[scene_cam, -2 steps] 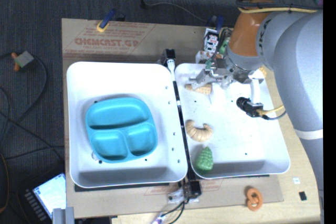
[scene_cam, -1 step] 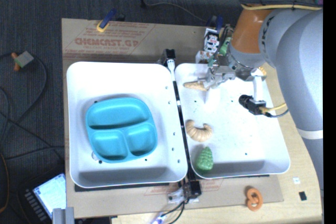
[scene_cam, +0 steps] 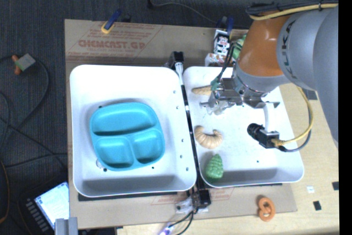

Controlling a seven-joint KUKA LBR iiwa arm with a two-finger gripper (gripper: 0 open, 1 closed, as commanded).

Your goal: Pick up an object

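From my console I see the grey arm with its orange band point(scene_cam: 265, 55) reaching in from the right, its two-finger gripper point(scene_cam: 219, 103) low over the far left part of the right-hand shallow white bin point(scene_cam: 286, 170). I cannot tell from this angle how far the claw is parted, nor whether anything sits in it. Just beside the gripper, toward the bin's far left corner, a pale tan curved piece point(scene_cam: 201, 90) pokes out from under the wrist, partly hidden. Nearer me in the same bin lies a beige croissant-shaped toy point(scene_cam: 209, 137), and just below that a green bumpy, leaf-shaped toy point(scene_cam: 214, 167) near the bin's front edge; both lie apart from the gripper. The left-hand shallow white bin point(scene_cam: 82, 173) holds a turquoise plastic divided plate point(scene_cam: 127, 135) with three compartments.
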